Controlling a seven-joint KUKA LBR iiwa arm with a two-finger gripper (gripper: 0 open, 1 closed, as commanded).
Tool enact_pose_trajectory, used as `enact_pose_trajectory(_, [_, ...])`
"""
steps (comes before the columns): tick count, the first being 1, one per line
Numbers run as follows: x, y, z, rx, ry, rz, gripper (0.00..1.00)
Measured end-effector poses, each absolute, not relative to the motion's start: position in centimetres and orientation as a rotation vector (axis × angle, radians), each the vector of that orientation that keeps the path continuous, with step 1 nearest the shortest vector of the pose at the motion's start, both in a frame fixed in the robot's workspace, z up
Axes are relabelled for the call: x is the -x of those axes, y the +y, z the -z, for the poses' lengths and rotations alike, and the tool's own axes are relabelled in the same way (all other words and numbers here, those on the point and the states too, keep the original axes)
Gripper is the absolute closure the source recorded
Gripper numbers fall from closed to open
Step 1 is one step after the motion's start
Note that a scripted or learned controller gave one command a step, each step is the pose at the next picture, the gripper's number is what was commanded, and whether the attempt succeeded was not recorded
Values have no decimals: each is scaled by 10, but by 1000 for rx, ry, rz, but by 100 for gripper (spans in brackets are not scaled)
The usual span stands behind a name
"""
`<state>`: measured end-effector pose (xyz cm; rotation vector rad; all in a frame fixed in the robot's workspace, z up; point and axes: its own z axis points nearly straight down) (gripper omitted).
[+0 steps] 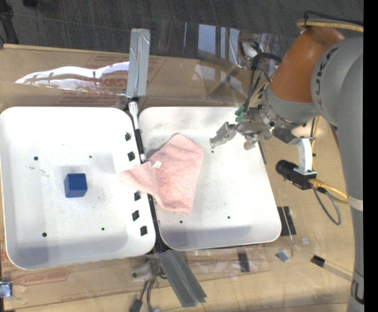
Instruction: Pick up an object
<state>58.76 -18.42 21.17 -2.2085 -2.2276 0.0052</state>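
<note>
My arm [328, 77], grey with an orange band, comes in over the far right corner of the right bin [254, 220]. This bin is my landmark for all the places here. The left bin [20, 174] stands just beside it, and their rims touch along the middle. A pink cloth [173, 171] lies crumpled in the left half of the right bin, and one corner of it hangs over the shared rim toward the left bin. My gripper [231, 134] hovers above the far part of the right bin, near the cloth's far corner but apart from it; I cannot tell how it is set. A small blue cube [76, 184] sits well away from the right bin, in the middle of the left bin.
</note>
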Motion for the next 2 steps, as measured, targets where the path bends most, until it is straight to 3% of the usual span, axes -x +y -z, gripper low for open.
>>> enact_pose_trajectory(1, [-590,-126,-151,1778,-2585,-3,0])
enact_pose_trajectory(2, [-647,-157,-91,1993,-2427,-3,0])
